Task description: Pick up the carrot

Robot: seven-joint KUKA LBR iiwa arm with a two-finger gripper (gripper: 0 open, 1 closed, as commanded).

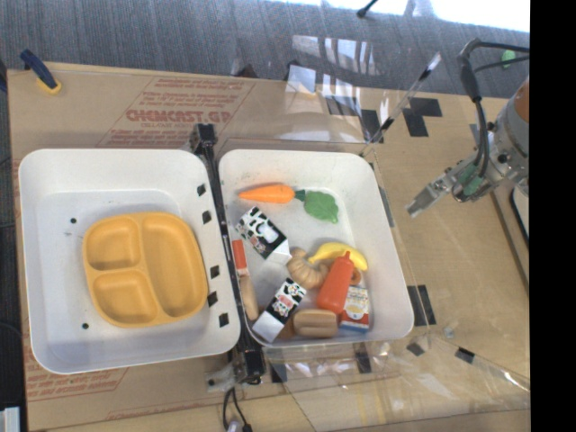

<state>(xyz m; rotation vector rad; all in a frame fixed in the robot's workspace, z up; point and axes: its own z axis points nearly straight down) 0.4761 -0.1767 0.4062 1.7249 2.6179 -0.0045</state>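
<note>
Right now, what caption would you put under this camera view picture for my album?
A toy carrot waits in the right bin among play food while the robot's gripper hovers outside it, beside a yellow tray.

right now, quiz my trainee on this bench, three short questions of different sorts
1. True or false: the carrot lies in the right bin, near its far wall.
2. What sits in the left bin? A) a red bottle B) a yellow divided tray C) a banana
3. Fill in: the hand is outside the bins, to the ____ of the right bin in the camera view.

Key: 1 true. 2 B, the yellow divided tray. 3 right; it is apart from the carrot, with nothing seen between its fingers.
</note>
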